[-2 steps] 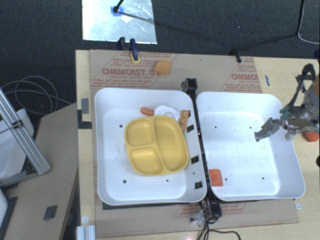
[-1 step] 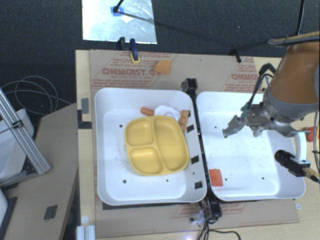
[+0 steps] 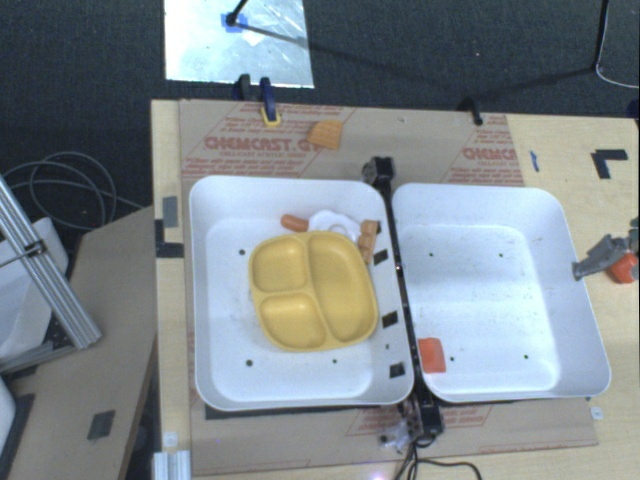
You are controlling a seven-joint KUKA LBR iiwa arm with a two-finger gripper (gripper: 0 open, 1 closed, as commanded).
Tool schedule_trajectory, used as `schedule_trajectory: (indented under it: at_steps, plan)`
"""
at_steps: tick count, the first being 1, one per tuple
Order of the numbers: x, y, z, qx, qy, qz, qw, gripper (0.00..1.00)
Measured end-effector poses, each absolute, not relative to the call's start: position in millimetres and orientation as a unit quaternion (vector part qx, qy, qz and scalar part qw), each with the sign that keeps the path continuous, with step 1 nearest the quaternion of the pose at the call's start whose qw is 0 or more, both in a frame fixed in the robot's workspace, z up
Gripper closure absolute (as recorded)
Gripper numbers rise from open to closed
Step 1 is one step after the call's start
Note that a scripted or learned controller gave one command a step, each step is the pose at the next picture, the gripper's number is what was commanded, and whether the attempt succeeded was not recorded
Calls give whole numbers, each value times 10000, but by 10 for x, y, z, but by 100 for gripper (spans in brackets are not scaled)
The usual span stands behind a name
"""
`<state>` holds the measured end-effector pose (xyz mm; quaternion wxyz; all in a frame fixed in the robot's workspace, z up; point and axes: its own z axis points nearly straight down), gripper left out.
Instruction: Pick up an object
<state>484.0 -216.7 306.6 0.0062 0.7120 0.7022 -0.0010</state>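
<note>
The left bin point(image 3: 215, 268) holds a yellow divided plate point(image 3: 311, 290) lying flat at its middle. Behind the plate lie a small orange sausage-shaped piece point(image 3: 294, 223), a white object point(image 3: 332, 224) and a tan block point(image 3: 368, 236) close to the right wall. In the right bin point(image 3: 560, 298) a small orange-red block point(image 3: 431, 354) rests at the front left corner. My gripper point(image 3: 590, 264) pokes in at the view's right edge, over the right bin's right rim and far from every object. Nothing shows in its grasp.
A tan block point(image 3: 325, 133) lies on the cardboard behind the left bin, next to a blue and yellow clamp point(image 3: 268, 103). Black clips point(image 3: 381, 171) sit along the seam between the bins. A shiny sheet point(image 3: 238, 28) lies on the floor beyond the bench.
</note>
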Motion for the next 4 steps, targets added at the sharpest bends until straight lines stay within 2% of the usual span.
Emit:
schedule_trajectory:
  at_steps: [1, 2, 3, 4]
  plan:
    - [4880, -1562, 4168, 7035, 7107, 41, 62, 0]
    - [4871, -1588, 4105, 7059, 7083, 10, 22, 0]
    - [4873, -447, 3644, 7015, 7126, 10, -15, 0]
    - [4877, -103, 3722, 7042, 7100, 15, 11, 0]
